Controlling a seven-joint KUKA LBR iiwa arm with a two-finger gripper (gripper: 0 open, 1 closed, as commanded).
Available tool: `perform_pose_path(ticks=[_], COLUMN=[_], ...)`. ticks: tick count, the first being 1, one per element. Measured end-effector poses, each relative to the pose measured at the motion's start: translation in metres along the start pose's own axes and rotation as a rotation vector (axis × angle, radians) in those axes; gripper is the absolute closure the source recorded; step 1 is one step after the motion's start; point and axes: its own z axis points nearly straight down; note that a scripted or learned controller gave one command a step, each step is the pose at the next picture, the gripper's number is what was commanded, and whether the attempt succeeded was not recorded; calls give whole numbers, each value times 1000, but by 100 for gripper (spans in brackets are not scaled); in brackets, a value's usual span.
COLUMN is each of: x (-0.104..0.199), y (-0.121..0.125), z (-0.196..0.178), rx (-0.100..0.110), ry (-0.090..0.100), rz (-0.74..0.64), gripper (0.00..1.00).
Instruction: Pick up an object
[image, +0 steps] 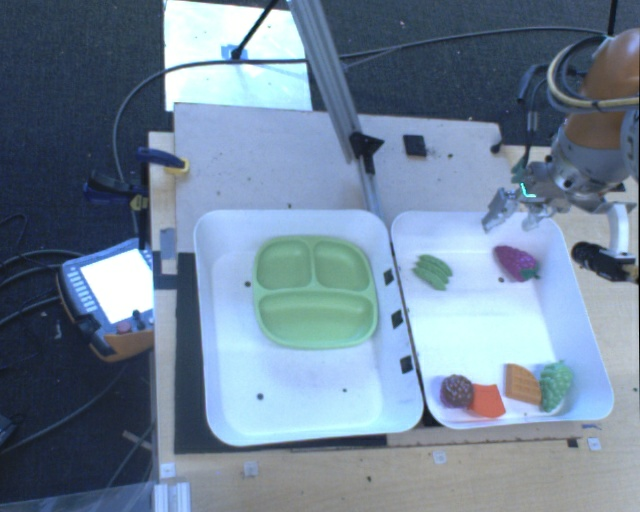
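The gripper (521, 212) is seen at the two o'clock part of the view, hung over the far rim of the right bin (585, 330), with its two grey fingers (497, 212) spread apart and nothing seen between them. Above it, toward one o'clock, the grey wrist and the orange band of the arm (600, 90) are seen, wrapped with looped cables. Just beside the gripper, toward five o'clock from it, a purple berry-like toy with a green leaf (516, 262) is found on the bin floor, apart from the fingers. At nine o'clock from that toy a green pea pod (433, 270) is laid near the bin's left wall. Along the near edge of the right bin, toward five o'clock in the view, four toys are grouped closely: a dark red round piece (457, 390), an orange-red wedge (488, 401), an orange waffled block (522, 383) and a green bunch of grapes (556, 383). In the left bin (230, 400), at the centre of the view, a green divided plate (315, 291) is set in the far half. Farther out, at nine o'clock, a handheld pendant with a lit screen (110, 295) is seen off the bench, on the dark floor.
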Motion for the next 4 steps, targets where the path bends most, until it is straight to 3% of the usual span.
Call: perform_pose_path(ticks=[1, 3, 4], x=[0, -11, -11], y=[1, 3, 4], z=[-1, 115, 126], rx=[-3, 0, -3], ry=[-1, -1, -2], rz=[-1, 3, 0], gripper=[0, 0, 0])
